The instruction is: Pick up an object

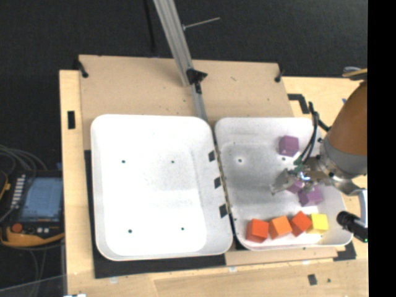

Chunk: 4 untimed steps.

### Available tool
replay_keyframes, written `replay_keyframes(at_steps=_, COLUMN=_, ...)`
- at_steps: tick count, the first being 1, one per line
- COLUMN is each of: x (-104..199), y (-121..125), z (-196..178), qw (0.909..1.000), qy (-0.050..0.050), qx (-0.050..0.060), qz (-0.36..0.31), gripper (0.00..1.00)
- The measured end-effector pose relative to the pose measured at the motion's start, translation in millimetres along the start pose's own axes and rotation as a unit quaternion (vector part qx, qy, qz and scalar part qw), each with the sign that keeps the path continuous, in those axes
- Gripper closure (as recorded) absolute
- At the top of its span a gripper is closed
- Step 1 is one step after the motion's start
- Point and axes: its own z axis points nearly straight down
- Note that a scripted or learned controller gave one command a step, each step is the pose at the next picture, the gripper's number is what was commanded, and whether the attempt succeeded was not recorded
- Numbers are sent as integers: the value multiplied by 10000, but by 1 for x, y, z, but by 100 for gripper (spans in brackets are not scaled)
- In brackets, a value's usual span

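The left bin (pixel 154 184) sits on the bench (pixel 179 85), its white floor marked by a few dark dots. A grey pole (pixel 176 36) slants down from the top of the view to the seam between the two bins.

In the right bin (pixel 247 141), along the near wall, four blocks stand in a row: a red-orange block (pixel 257 229), an orange block (pixel 280 226), a red block (pixel 301 222) and a yellow block (pixel 319 221), each touching or just beside the next. Farther back, a purple block (pixel 288 145) rests alone on the bin floor.

My arm (pixel 349 135) comes in from the right, the orange band above the grey wrist, bent down over the right bin's right half. My pincer (pixel 296 179) points left and downward, low over the floor between the far purple block and the row. A second purple block (pixel 311 195) lies just under and beside my wrist, partly hidden by it. I cannot tell whether my pincer is wide or narrow, nor whether it touches that block; the metal parts blur together there.
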Motion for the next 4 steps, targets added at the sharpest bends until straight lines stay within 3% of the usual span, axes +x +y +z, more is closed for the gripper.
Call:
replay_keyframes(at_steps=1, x=4, y=-10, z=54, qw=10000, qy=5, qx=9, qz=-1, gripper=0)
replay_keyframes(at_steps=2, x=2, y=-7, z=40, qw=10000, qy=-11, qx=-45, qz=36, gripper=100)
replay_keyframes(at_steps=4, x=3, y=-5, z=-53, qw=10000, qy=-12, qx=-51, qz=-20, gripper=100)
